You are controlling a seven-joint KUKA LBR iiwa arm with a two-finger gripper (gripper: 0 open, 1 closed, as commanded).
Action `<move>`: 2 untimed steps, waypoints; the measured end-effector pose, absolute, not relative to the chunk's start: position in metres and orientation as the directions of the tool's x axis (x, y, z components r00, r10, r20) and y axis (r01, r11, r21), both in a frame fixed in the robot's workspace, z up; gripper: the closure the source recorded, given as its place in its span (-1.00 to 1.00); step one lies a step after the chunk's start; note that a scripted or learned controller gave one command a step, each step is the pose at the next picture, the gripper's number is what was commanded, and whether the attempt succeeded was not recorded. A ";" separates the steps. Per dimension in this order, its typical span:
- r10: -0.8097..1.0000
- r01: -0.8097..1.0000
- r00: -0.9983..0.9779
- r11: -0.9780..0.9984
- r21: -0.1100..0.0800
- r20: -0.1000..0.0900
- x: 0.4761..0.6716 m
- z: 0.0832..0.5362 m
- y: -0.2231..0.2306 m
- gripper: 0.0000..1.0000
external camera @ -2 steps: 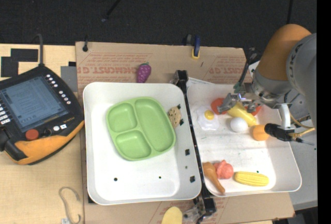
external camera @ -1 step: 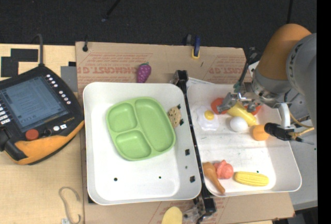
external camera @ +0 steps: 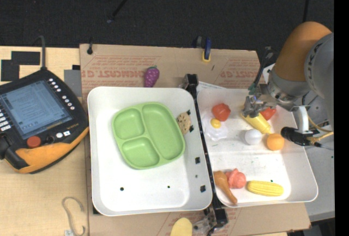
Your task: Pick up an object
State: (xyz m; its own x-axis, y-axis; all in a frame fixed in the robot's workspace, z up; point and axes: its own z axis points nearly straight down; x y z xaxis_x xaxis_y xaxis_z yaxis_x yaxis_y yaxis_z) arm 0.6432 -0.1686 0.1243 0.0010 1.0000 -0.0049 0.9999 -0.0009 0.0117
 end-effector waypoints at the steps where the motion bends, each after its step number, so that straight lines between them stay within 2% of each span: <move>1: 1.000 1.000 0.003 -0.003 0.004 -0.001 0.645 0.187 -0.176 1.00; 2: 1.000 1.000 0.003 -0.003 0.003 -0.001 0.645 0.231 -0.178 1.00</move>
